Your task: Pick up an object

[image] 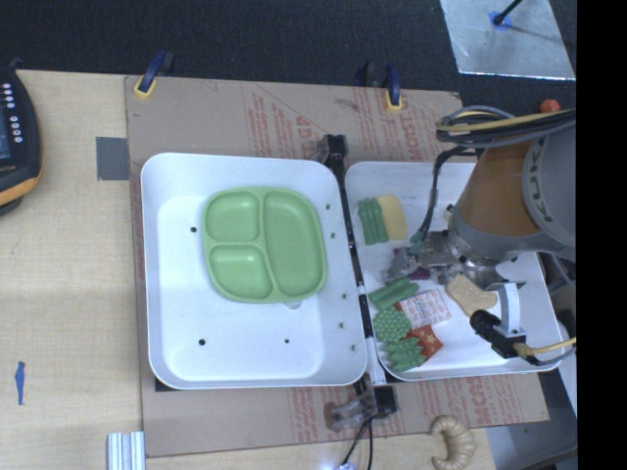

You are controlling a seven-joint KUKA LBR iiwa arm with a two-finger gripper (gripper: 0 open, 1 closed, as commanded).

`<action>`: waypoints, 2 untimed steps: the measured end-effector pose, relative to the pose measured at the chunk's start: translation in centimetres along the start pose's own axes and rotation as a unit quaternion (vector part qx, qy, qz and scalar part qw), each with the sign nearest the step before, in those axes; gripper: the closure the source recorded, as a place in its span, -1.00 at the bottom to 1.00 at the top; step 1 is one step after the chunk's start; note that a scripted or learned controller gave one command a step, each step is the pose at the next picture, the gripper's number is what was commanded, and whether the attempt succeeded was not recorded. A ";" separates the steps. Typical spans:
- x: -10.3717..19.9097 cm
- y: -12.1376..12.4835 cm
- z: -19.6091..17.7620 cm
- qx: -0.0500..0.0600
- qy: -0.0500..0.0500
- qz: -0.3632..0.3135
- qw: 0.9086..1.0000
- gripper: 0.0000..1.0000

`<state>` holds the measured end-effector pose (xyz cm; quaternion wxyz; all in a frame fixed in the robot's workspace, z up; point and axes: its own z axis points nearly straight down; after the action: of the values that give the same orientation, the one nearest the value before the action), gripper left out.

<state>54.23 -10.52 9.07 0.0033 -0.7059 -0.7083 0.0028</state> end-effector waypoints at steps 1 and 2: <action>-0.1 0.2 -1.1 -0.001 0.000 -0.001 1.000 1.00; -0.1 0.2 -1.1 -0.001 -0.001 -0.001 1.000 -1.00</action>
<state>54.41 -10.60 10.15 0.0021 -0.7050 -0.7092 0.0026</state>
